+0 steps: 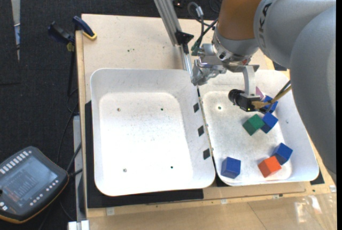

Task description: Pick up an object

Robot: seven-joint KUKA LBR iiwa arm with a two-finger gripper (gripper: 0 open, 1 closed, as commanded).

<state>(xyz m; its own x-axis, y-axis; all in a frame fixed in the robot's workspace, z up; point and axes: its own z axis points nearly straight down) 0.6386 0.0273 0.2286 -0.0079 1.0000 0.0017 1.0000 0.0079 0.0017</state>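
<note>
Arm [288,15] in from the right, grey link and orange band hanging over the right bin's far half and hiding part of it. Bench [133,36] pale, carrying both bins side by side, rims meeting along the middle, likely set so for a short carry from one to the other. Left bin [99,79]: white floor, dark specks, no blocks; probably kept as the drop side. Right bin [222,135]: all the stock here, hence the arm's station above it. Pendant [26,183] off the bench at lower left, clear of the work. Gripper [197,79] hovering at the right bin's far left corner, just over the shared rims, well apart from every block. Spread of the fingers not to be told from this slant; no block seen in them. Green block [253,125] mid-bin, touching rear blue block [270,121]: awkward pair, one apt to drag the other. Orange block [269,166] near the front rim, touching or just beside right blue block [284,152]; cannot tell which. Front blue block [231,167] alone by the front rim, clear floor all round, judged the easiest pick. No descent onto anything yet; a move toward the front of the bin needed first.
</note>
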